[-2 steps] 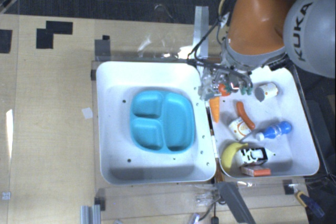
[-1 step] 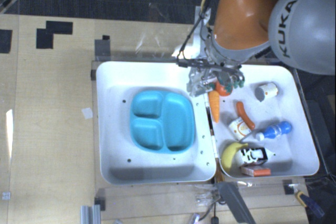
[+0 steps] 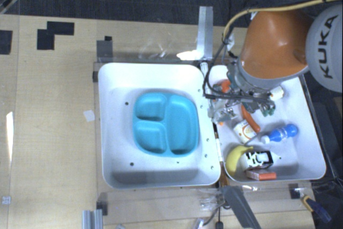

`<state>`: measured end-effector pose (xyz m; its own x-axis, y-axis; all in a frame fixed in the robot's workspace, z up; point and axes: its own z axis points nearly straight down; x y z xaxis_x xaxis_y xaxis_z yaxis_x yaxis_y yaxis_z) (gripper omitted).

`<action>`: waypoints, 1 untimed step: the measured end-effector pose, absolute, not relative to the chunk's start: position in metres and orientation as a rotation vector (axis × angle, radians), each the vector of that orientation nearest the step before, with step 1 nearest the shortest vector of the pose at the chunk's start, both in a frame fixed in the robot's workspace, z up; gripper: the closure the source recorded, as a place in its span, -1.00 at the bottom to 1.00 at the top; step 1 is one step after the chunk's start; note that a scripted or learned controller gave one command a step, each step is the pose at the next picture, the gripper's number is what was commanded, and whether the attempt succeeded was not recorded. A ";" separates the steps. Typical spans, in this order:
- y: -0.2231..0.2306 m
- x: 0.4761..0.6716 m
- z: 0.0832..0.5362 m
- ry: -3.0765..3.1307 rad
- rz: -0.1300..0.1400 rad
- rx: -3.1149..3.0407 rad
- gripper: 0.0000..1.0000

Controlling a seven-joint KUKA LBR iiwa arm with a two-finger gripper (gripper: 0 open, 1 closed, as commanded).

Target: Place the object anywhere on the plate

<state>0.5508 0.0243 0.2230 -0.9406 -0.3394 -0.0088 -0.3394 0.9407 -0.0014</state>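
Left bin (image 3: 107,115), frame centre: I log one blue three-compartment plate (image 3: 165,123), lying flat, nothing on it.

Right bin (image 3: 313,142): I count a yellow banana (image 3: 235,157) at the lower left corner, a black-and-white item (image 3: 259,157) touching it, a red-and-white box (image 3: 260,175) below, a clear bottle with blue cap (image 3: 280,134), a small white-and-orange container (image 3: 245,130), an orange stick (image 3: 250,118) and a green item (image 3: 268,110).

Arm (image 3: 276,45), upper right: gripper (image 3: 228,107) sits low over the right bin's left side; I cannot tell its grip state.
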 end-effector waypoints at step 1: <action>0.076 0.591 0.186 3.085 0.004 -0.545 1.00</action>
